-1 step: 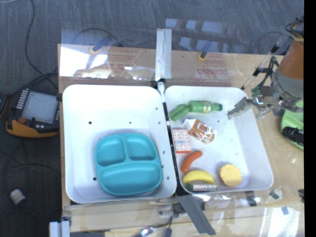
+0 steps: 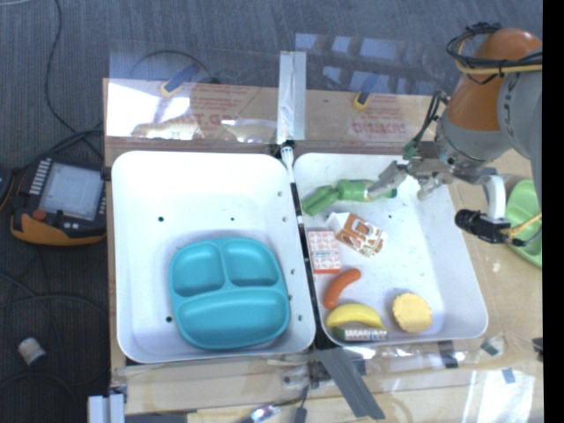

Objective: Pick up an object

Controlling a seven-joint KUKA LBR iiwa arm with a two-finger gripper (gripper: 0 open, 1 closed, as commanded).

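This place looks like a robotics lab, not a home or a kitchen. A grey industrial arm with an orange band (image 2: 493,77) stands at a bench with two shallow white plastic bins (image 2: 207,170) side by side. Clear plastic sheets (image 2: 291,95) are taped along the back edge. On the dark grey carpet floor (image 2: 62,51) lie loose thin cables (image 2: 48,7) and an orange-and-black handheld control pendant with a screen (image 2: 57,201).

Bench (image 2: 203,113) bearing two white bins (image 2: 141,201)
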